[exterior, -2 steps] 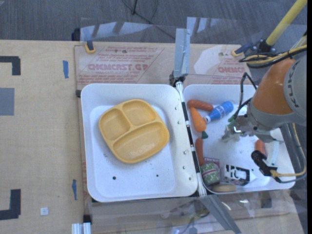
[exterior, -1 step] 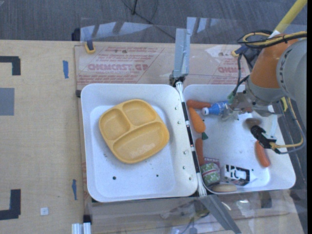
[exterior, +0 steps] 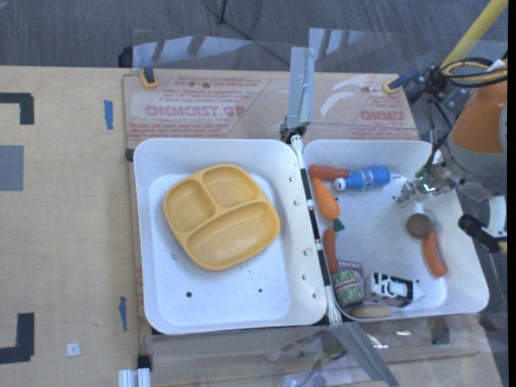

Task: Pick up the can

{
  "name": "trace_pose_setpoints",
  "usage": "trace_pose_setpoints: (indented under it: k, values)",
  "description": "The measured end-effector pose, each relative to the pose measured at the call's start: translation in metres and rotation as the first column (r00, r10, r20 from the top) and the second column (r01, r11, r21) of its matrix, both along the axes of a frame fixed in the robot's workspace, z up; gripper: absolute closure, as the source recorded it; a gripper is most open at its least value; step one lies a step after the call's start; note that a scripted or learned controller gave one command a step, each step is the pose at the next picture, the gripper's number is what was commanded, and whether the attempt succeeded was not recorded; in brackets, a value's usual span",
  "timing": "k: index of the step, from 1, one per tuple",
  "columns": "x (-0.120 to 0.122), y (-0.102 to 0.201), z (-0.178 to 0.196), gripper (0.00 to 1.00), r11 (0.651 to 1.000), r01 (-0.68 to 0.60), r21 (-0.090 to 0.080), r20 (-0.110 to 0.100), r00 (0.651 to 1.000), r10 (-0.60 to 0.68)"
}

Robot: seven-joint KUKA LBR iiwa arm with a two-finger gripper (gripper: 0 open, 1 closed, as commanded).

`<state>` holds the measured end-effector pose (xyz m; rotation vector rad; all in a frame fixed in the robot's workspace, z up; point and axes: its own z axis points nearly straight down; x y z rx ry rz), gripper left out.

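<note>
1. Camera view: two white bins sit side by side on the bench, the left bin [exterior: 153, 240] and the right bin [exterior: 468, 293], their inner walls touching.
2. One yellow divided plate [exterior: 222, 216] with three compartments lies tilted in the left bin.
3. One can [exterior: 348, 287], green-labelled, lies in the right bin's near-left corner, against the dividing wall.
4. One black-and-white packet [exterior: 393, 287] lies just right of the can.
5. One blue-and-white bottle [exterior: 364, 179] lies on its side near the far wall.
6. Three orange carrot-like pieces show along the left wall: one [exterior: 327, 172] by the bottle's cap, one [exterior: 326, 200] below it, and one thinner [exterior: 330, 250] nearer the can.
7. One sausage-like piece [exterior: 435, 255] lies at the right, with one round brown object [exterior: 418, 226] touching its far end.
8. One gripper [exterior: 413, 189] hangs over the right bin's far-right part, near the bottle and well apart from the can; whether its fingers are spread or pressed together I cannot tell.
</note>
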<state>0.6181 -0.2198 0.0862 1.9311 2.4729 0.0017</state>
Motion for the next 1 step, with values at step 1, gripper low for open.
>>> trace_pose_setpoints:
  k: [1]
  values:
    - [0.0043, 0.0150, 0.0002, 0.00, 1.000, -0.016, 0.018, -0.001, 1.000, 0.016]
